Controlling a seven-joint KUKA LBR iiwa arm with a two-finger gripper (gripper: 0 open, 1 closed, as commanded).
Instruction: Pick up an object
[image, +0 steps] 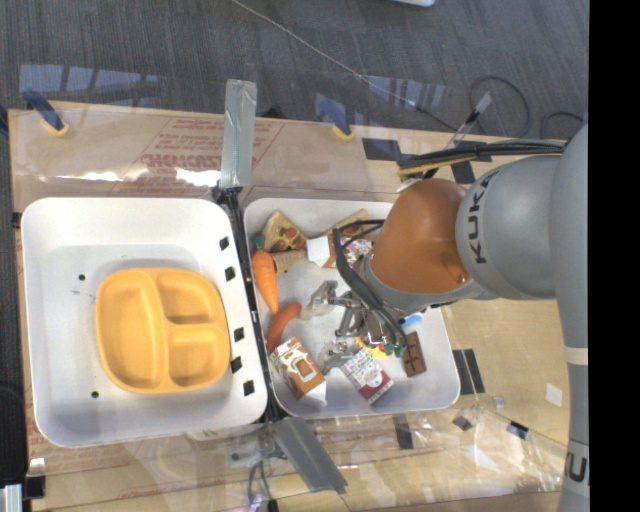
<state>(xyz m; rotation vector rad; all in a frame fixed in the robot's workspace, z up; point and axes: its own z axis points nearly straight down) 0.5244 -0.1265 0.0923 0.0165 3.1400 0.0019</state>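
Observation:
My gripper (333, 320) hangs low over the middle of the right bin (440, 392), below the orange wrist band. Its metal fingers (322, 296) stand open, and I see nothing between them. Just to its left lie an orange carrot (262, 280) and a red-orange sausage-shaped toy (281, 325). A small printed carton (297, 367) sits below-left of the gripper, and a second packet (366, 378) below it. A pizza slice toy (283, 236) lies at the bin's top left. The arm hides the bin's right-hand part.
The left bin (40, 300) holds a yellow divided tray (162, 328). A brown chocolate bar toy (412, 355) lies at the right bin's lower right. A taped divider (238, 140) runs between the bins. Cables (470, 150) cross the bench at the upper right.

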